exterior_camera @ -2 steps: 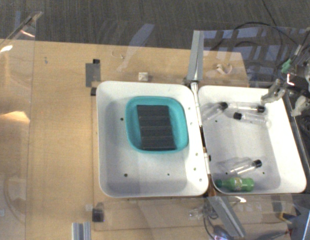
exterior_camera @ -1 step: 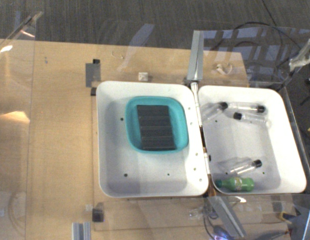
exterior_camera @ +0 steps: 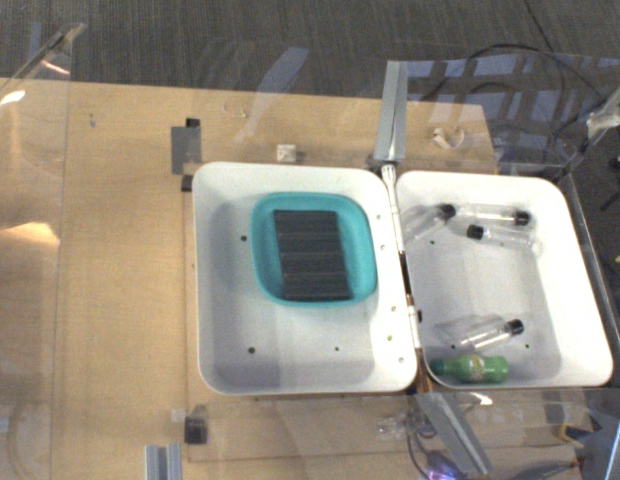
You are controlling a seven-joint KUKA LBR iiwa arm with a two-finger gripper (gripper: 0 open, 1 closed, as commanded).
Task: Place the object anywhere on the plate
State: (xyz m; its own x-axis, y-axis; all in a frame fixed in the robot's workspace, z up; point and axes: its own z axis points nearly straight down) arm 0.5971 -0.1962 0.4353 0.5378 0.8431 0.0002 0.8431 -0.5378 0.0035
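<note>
Since the teal plate [exterior_camera: 362, 258] in the left bin [exterior_camera: 220, 348] carries just a dark ridged block [exterior_camera: 310, 255], grasp the green bottle [exterior_camera: 473, 368] in the right bin's [exterior_camera: 580, 298] near edge squarely.

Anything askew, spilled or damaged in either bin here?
Nothing looks spilled or damaged. The teal plate lies flat in the left bin. In the right bin, clear tubes lie scattered at angles, and a green bottle lies on its side.
</note>
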